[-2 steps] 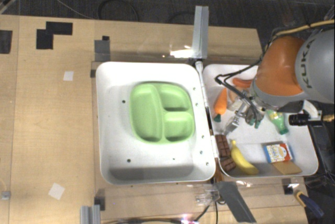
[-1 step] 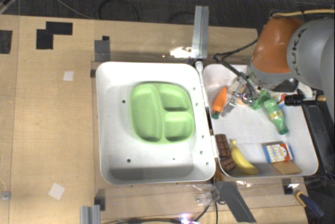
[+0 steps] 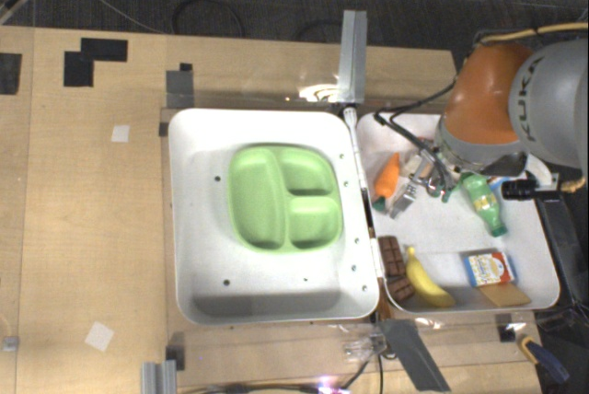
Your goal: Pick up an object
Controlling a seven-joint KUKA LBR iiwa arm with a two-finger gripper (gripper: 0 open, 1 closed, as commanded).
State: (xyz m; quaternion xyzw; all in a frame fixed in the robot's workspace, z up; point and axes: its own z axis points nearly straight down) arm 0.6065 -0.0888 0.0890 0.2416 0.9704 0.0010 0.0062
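Note:
The right bin [image 3: 451, 236] holds an orange carrot [image 3: 387, 178] near its left wall, a green bottle [image 3: 485, 205] to the right, and a yellow banana [image 3: 426, 282] at the front. A brown chocolate bar [image 3: 394, 259] lies beside the banana. Also at the front are a small blue and white box [image 3: 488, 269] and a tan block [image 3: 502, 295]. My gripper [image 3: 406, 194] hangs low over the bin's back left, just right of the carrot and close to it. The arm's grey and orange wrist [image 3: 492, 98] covers the bin's back right corner.
The left bin [image 3: 193, 199] holds a green divided plate [image 3: 283, 197]. A metal post [image 3: 352, 61] stands behind the wall between the bins. Black cables [image 3: 414, 121] trail from the wrist over the right bin's back. Bare white floor lies mid-bin between the bottle and the banana.

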